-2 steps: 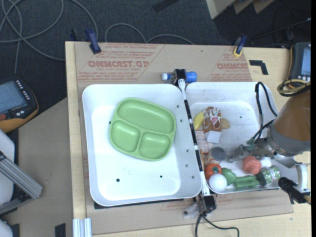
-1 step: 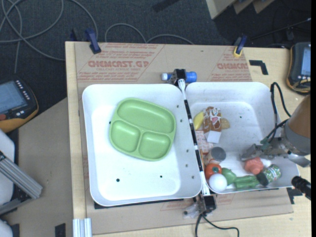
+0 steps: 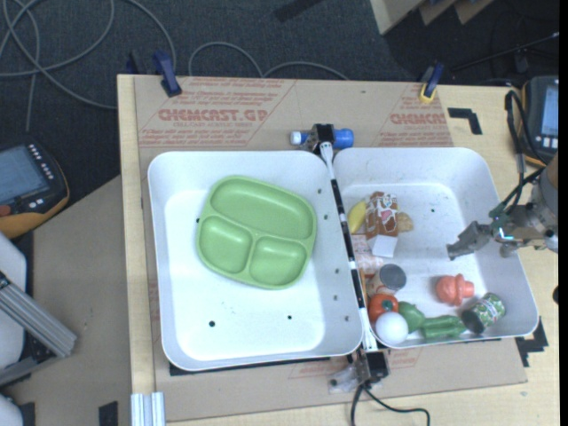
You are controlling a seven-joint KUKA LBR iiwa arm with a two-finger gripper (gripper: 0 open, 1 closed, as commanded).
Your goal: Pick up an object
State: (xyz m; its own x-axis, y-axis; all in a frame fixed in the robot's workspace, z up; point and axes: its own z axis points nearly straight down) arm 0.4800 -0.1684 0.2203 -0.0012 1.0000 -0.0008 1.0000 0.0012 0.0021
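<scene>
Front clip point(image 3: 368, 362) at the bench point(image 3: 222, 114) near edge, just below the right bin point(image 3: 444, 162), with a black cable running off it toward the bottom.

Bench: brown board with red print, carrying both bins.

Left bin point(image 3: 177, 264): white, touching the right bin along its left wall.

Right bin: white, shallow, holds all the loose items.

Plate point(image 3: 257, 232): green, three sections, lying flat in the left bin, left of the right bin and well apart from its items.

Arm point(image 3: 532, 224): enters over the right bin's right rim.

Gripper point(image 3: 463, 242): dark, pointing left and down over the right bin's right half, above bare floor. Opening width: cannot tell. Nothing seen in it.

Items in the right bin, all candidates for the pick:
- green veg point(image 3: 430, 325), lying along the front wall
- packet point(image 3: 383, 216), brown and white, left half toward the back
- can point(image 3: 486, 309), green print, on its side at the front right corner
- red toy point(image 3: 454, 288), front right, near the gripper but apart from it
- white ball point(image 3: 390, 328), front left corner, touching the green veg
- tomato point(image 3: 382, 306), just behind the white ball
- grey disc point(image 3: 391, 277), behind the tomato
- yellow piece point(image 3: 357, 217), against the left wall, beside the packet

Rear clip point(image 3: 321, 138): blue and black, at the right bin's back left corner.
</scene>
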